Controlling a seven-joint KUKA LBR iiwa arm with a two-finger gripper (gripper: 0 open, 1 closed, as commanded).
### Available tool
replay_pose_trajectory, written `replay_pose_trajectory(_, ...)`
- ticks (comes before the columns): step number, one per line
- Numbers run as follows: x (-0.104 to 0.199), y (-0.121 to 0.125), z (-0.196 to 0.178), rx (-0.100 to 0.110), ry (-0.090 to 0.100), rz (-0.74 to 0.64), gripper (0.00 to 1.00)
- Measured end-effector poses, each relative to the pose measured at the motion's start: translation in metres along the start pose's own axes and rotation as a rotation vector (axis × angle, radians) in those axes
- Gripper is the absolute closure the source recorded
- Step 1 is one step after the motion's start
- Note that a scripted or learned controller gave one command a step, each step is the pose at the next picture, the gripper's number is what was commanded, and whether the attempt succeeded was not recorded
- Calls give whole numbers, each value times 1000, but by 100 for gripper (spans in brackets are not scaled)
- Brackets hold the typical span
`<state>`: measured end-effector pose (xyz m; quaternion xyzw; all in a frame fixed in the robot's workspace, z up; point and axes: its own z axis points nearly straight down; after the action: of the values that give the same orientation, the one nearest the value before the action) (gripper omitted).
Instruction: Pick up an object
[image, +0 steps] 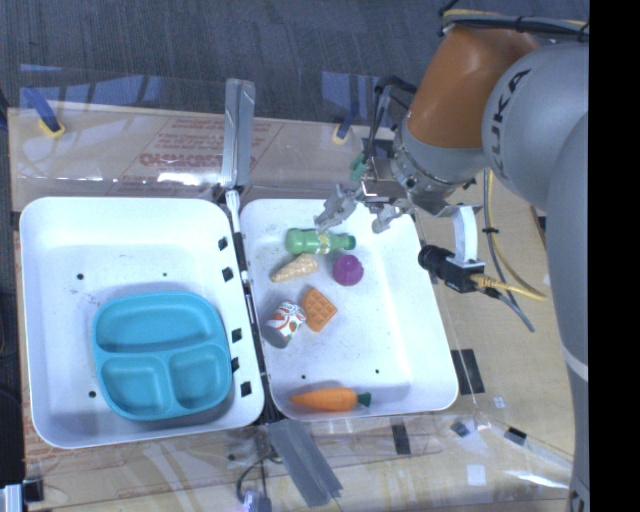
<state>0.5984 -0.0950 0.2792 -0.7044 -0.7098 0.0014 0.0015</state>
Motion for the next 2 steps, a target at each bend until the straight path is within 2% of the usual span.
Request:
replay_pose_trajectory(1,-20,11,125,0,0,-120,0)
replay_pose_trajectory(2,-9,-74,189,1,1,26,0)
